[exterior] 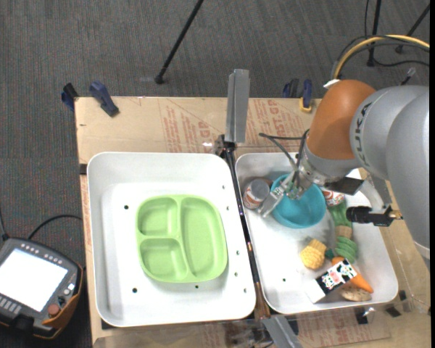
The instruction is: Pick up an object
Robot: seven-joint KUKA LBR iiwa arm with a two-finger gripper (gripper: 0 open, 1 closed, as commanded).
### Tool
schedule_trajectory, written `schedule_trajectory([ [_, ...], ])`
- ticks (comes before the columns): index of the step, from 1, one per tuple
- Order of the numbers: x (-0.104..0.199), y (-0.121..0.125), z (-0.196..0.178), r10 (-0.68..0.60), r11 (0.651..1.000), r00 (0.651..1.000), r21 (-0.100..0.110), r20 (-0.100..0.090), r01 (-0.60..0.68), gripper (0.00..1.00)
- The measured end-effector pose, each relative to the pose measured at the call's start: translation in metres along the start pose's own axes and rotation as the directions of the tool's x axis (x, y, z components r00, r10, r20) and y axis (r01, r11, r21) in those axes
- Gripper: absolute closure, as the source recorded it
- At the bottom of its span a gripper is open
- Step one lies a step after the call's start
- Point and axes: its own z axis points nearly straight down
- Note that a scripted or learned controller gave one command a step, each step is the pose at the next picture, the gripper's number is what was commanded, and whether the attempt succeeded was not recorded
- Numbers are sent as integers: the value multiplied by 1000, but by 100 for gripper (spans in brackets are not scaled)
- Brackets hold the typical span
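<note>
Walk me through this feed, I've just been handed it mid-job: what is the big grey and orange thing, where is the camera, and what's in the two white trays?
The grey and orange thing is a robot arm reaching in from the right. The one camera sits above the bench, looking down at a slant. The arm's hand is low over a blue bowl in the right bin; whether it grips anything I cannot tell. Also there: a small metal can, a yellow toy corn cob, a green toy, a cow-print box and an orange piece. The left bin holds a green divided plate. A tablet-like controller lies on the floor.
</note>
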Motion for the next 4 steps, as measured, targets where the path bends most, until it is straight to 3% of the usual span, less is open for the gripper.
schedule_trajectory([
  [1, -14, 5, -1, -68, 998, 998, 0, 1, 68, 0],
  [2, -32, -107, -1, 16, 1000, 1000, -1, -11, -16, 0],
  [3, 15, -114, 1, 175, 985, 985, 3, -4, -175, 0],
  [4, 14, -110, -12, 170, 985, 985, -6, 1, -170, 100],
])
